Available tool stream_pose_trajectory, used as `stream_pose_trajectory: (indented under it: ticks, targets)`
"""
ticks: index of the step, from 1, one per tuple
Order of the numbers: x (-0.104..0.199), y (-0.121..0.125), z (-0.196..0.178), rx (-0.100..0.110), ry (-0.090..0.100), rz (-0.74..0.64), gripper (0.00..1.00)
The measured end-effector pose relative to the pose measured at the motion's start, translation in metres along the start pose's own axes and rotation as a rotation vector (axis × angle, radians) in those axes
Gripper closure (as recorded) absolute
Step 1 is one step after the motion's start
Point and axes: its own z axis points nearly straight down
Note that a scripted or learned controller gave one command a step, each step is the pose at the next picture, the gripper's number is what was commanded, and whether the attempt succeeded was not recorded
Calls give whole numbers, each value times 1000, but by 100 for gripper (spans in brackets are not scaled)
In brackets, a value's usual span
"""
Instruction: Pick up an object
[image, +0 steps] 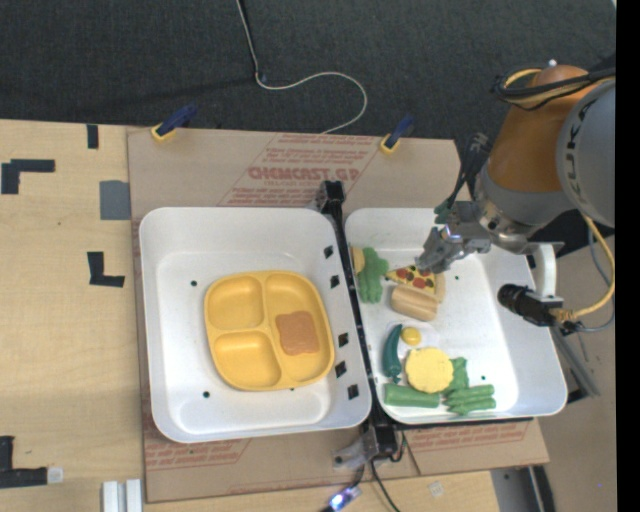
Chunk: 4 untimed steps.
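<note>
Pizza slice (417, 291) mid-bin, pincer (436, 258) at its upper edge.

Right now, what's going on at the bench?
The arm reaches in from the right, its gripper low over the right bin, just above a toy pizza slice. Nothing is visibly held between the fingers. Other toy food lies in that bin: a green vegetable, a yellow round piece and green beans. The left bin holds a yellow divided plate with a brown patty in one compartment.
</note>
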Motion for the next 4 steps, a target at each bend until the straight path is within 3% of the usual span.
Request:
stream_pose_trajectory:
  ticks: [2, 3, 4]
  targets:
    - [35, -79, 0, 0, 0, 0, 100]
    - [51, -96, -16, -2, 1, -2, 100]
    - [39, -99, -6, -1, -1, 1, 100]
